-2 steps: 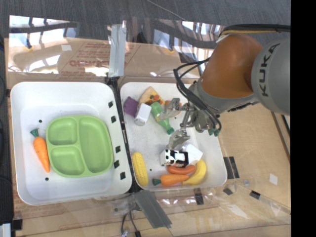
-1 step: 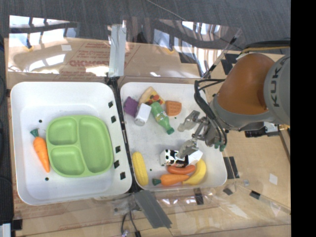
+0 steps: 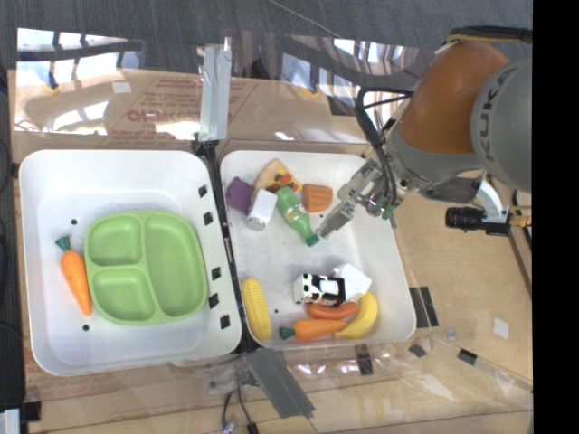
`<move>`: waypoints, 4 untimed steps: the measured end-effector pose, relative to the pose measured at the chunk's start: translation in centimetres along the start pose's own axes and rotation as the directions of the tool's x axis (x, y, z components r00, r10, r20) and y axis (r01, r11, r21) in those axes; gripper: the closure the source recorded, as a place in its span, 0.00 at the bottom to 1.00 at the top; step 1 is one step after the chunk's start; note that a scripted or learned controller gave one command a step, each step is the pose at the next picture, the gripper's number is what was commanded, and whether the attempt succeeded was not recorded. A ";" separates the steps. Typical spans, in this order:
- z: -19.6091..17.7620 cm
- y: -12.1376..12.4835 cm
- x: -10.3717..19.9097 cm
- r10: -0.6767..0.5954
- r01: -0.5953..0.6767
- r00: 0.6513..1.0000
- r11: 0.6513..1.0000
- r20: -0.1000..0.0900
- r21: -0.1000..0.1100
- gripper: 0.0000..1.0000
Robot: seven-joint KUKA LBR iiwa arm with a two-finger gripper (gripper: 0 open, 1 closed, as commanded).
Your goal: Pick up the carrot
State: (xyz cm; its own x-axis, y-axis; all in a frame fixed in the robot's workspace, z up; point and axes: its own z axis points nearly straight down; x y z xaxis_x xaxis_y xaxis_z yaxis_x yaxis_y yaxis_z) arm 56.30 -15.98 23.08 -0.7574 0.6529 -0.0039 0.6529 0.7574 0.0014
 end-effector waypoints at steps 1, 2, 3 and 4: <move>3.8 3.2 -1.9 0.491 -0.491 0.871 0.871 -0.003 0.005 0.00; 5.4 2.2 0.4 0.868 -0.868 0.496 0.496 -0.002 0.010 0.00; 11.4 6.4 -5.6 0.989 -0.989 0.145 0.145 -0.008 -0.008 0.00; 13.3 2.1 -8.5 0.923 -0.923 -0.385 -0.385 -0.004 -0.001 0.00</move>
